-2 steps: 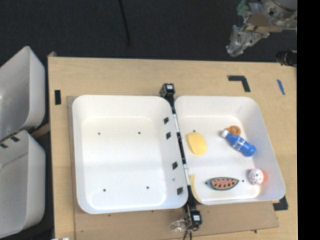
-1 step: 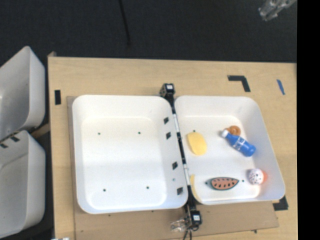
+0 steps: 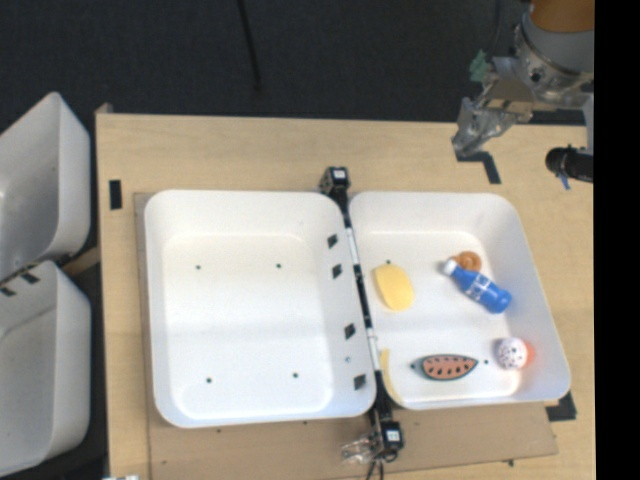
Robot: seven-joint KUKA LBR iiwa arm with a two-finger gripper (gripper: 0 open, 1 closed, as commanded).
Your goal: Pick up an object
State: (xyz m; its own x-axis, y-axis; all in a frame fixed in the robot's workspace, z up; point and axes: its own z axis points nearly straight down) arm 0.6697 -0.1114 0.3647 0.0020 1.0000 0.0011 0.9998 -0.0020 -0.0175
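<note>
Four objects in right bin point(image 3: 520, 230): yellow piece point(image 3: 394, 288), blue bottle point(image 3: 478, 287), watermelon slice point(image 3: 447, 367), ball point(image 3: 511, 353).

Arm point(image 3: 560, 18): grey metal housing with a broad orange band above the wrist. Wrist section silver-grey, ringed, with small fittings and a dark cable run alongside. Gripper point(image 3: 480, 133): grey, angular metal body, dull finish. A black cylindrical attachment projects at the right side.

We can read no text, label, brand, number or sign anywhere; the blue bottle point(image 3: 481, 288) in the right bin point(image 3: 530, 258) is too small for us to make out any printing.
</note>
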